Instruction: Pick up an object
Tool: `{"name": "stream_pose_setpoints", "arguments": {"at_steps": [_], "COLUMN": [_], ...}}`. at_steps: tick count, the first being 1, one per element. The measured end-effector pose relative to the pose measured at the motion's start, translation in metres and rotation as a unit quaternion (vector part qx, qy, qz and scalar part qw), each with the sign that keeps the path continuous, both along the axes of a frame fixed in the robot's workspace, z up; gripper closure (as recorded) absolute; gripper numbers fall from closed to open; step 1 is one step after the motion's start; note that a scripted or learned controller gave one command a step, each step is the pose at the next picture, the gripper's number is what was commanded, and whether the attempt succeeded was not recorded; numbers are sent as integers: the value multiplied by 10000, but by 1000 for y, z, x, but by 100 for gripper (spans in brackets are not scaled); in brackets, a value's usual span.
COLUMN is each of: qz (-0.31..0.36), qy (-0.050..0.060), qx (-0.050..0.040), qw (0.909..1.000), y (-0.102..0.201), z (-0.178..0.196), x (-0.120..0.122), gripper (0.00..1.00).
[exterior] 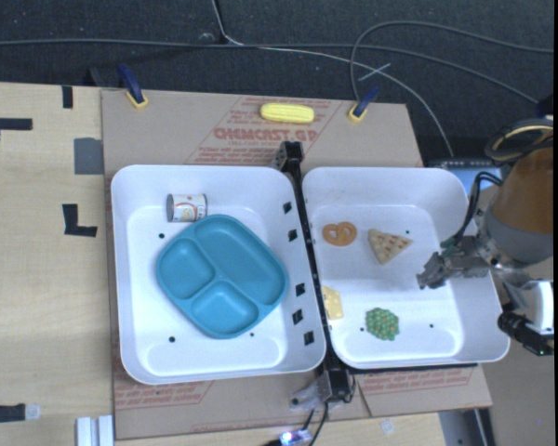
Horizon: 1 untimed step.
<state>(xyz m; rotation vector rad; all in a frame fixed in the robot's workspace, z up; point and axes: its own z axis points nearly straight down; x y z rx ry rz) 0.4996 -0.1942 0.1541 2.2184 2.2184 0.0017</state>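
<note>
At three o'clock in the right bin (pixel 446 189), the gripper (pixel 434 274) hung near the cracker (pixel 388 244), its opening impossible to tell, seemingly poised for a pick.

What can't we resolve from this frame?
- Two-finger gripper, camera view: small dark blur at the right bin's wall; finger state unreadable.
- Small cylindrical can, left bin: label too small to read.
- Pale yellow piece: tucked against the black divider, shape unclear.
</note>
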Motion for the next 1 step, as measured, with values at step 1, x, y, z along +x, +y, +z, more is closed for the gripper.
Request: {"name": "stream_pose_setpoints", "arguments": {"at_steps": [1], "qz": [10], "qy": [-9], "qx": [-1], "qw": [10000], "y": [1], "z": [60], "x": [9], "gripper": [100]}}
